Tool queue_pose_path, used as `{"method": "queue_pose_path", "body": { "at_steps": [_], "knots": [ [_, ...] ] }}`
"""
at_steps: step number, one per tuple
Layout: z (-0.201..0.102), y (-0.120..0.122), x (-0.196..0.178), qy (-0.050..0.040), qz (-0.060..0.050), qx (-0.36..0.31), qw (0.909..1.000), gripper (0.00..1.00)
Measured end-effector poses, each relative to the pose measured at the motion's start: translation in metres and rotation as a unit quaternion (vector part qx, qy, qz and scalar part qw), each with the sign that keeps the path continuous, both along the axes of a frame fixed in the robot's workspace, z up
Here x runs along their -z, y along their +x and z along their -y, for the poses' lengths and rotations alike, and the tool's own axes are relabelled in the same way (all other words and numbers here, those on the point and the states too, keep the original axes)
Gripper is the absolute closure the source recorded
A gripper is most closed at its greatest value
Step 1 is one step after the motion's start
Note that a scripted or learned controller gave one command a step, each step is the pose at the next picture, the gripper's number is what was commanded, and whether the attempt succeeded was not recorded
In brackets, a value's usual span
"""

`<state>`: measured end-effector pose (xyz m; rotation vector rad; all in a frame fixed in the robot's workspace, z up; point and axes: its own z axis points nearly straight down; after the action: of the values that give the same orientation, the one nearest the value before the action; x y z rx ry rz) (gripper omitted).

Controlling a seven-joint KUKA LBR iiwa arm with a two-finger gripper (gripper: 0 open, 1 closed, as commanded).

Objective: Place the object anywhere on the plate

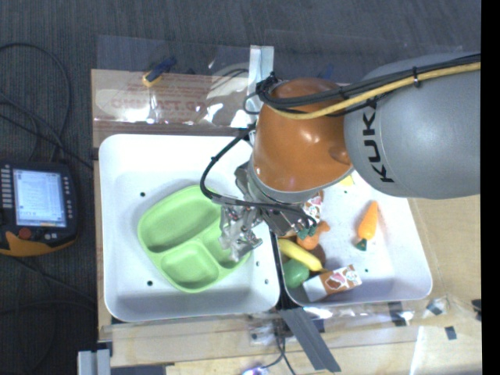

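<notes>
From here I see the gripper (238,237) low over the right edge of the green plate (181,226) in the left bin (125,162); I cannot tell its state, the metal blurs together. Just right of it, across the divider in the right bin (410,276), lie a banana (301,255), a green vegetable (294,273), a small carton (341,280) and, farther right, a carrot (367,222).

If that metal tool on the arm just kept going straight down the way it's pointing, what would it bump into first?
Most likely the green plate. The tool hangs over the plate's right edge, in the left bin, pointing down. Its height above the plate is hard to judge from this slanted view.
</notes>
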<state>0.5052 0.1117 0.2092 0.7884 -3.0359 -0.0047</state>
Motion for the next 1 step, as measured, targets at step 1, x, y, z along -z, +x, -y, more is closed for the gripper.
{"method": "queue_pose_path", "body": {
  "at_steps": [1],
  "knots": [
    [0.0246, 0.0663, -0.1130, 0.0001, 0.006, -0.140, 0.9902, 1.00]
  ]
}}
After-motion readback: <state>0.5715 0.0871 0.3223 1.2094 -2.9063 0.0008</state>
